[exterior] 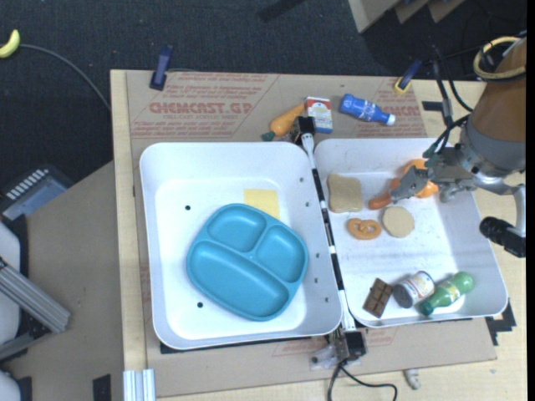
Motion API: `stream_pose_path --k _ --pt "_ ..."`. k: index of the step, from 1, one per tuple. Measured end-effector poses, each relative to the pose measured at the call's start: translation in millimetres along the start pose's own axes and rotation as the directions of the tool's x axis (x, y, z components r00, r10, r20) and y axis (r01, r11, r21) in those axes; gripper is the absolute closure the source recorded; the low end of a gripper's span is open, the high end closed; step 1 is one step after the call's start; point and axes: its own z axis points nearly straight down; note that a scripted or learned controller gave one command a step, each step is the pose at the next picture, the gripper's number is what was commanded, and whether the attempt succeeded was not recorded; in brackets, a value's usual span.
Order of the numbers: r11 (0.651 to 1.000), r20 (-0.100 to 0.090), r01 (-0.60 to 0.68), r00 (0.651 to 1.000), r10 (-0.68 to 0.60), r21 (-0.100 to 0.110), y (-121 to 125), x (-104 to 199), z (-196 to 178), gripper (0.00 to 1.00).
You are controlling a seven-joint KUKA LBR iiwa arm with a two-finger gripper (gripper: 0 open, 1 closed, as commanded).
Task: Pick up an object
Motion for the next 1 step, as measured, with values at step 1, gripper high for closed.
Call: stream_pose_path --k 1 --pt "1.000 0.003 -0.001 1.000 0.001 -0.011 47.1 -30.1 110.4 0.00"
